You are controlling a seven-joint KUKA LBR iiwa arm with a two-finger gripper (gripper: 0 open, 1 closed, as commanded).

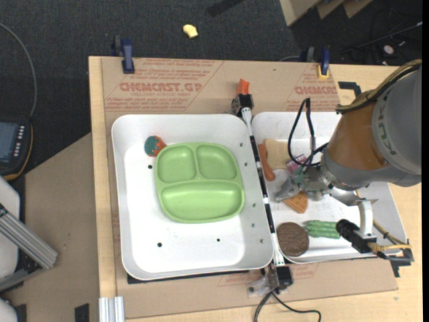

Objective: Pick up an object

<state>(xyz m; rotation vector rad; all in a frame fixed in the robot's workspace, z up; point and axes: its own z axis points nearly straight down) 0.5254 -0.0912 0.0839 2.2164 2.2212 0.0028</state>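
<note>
My arm reaches over the right bin [395,203], wrist low above its left half. Pincer [295,192] sits among clutter there; whether it is released or clenched I cannot tell. Nearest candidate: an orange-tan piece [297,202] just beneath, orientation unclear. Green oblong toy [322,229] lies near the front edge, long axis along that edge. Brown round disc [292,239] in the front-left corner. Left bin [134,200] carries a green divided plate [198,182], centred; small ball [155,145] toward its back-left corner.
</note>
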